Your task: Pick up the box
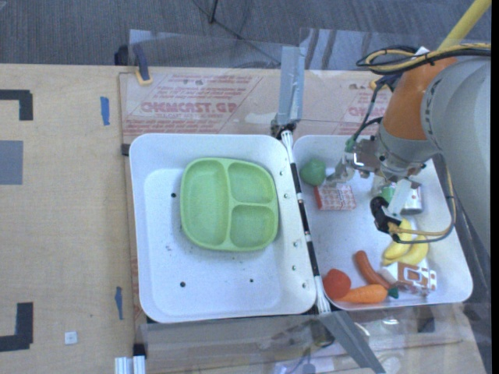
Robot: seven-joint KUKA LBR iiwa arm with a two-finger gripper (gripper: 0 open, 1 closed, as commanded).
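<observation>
Lying flat near the right bin's (460, 283) left wall, the small red-and-white printed box (336, 198) is seen just below a round green fruit (313, 171). Directly above the box's upper right corner, the grey two-finger gripper (345, 171) is positioned; how wide it stands cannot be told. Yellow bananas (405, 248), an orange carrot (363, 294) and a red tomato (336, 282) are spotted toward the bin's bottom edge. A green divided plastic plate (229, 203) is centred in the left bin (156, 287).

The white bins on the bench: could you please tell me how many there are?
2. The left bin holds a green divided plate; the right bin holds the box and toy food, under the arm.
</observation>
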